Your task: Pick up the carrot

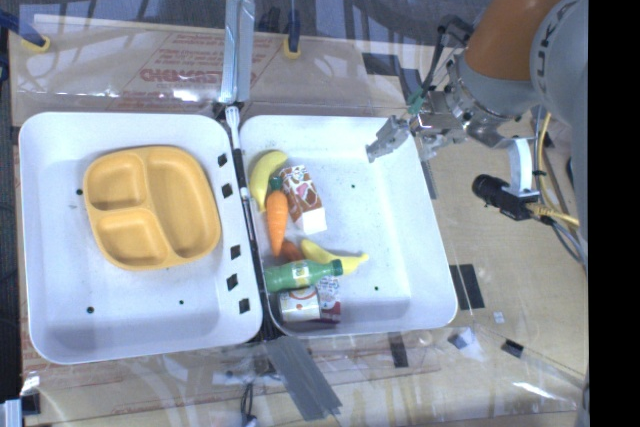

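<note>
The pincer [388,141] is hovering, grip state unclear. Well left and below it, the carrot [276,218] is lying wedged between banana [262,174] and carton [301,198], risking a misgrab.

Arm [530,15] cut off at right picture edge. Pincer [400,137] small, blurred; finger state indiscernible. Carrot [276,220] lower end hidden under green bottle [303,274]. Can [310,305] beside bottle: label illegible.

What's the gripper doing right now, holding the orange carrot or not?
Gripper: cannot be told whether open or closed; it holds nothing, hanging over the right white bin's upper right part, apart from the orange carrot.
</note>
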Robot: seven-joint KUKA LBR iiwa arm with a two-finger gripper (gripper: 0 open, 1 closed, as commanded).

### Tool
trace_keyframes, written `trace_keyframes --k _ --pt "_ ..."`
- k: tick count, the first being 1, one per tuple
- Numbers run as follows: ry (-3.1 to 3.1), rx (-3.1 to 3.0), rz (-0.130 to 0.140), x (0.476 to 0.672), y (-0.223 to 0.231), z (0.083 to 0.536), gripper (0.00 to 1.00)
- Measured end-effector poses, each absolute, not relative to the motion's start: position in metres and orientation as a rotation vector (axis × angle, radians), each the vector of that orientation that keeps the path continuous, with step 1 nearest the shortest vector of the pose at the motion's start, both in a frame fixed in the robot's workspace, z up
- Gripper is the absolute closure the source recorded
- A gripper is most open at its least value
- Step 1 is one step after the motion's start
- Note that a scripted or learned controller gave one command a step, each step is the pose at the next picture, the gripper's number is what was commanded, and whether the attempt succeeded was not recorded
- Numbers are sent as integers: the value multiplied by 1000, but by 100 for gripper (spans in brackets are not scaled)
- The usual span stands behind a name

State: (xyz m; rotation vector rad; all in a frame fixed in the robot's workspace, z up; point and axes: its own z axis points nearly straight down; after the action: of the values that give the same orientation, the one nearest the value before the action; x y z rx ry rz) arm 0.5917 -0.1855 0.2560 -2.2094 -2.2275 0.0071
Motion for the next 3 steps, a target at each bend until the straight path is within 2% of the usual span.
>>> trace_keyframes --k 1,2,3 --pt "-2095 -2335 7 573 -121 275 0" --pt "-1829 -2548 11 575 -59 214 0" --pt "-1871 -2519 10 554 -20 188 0"
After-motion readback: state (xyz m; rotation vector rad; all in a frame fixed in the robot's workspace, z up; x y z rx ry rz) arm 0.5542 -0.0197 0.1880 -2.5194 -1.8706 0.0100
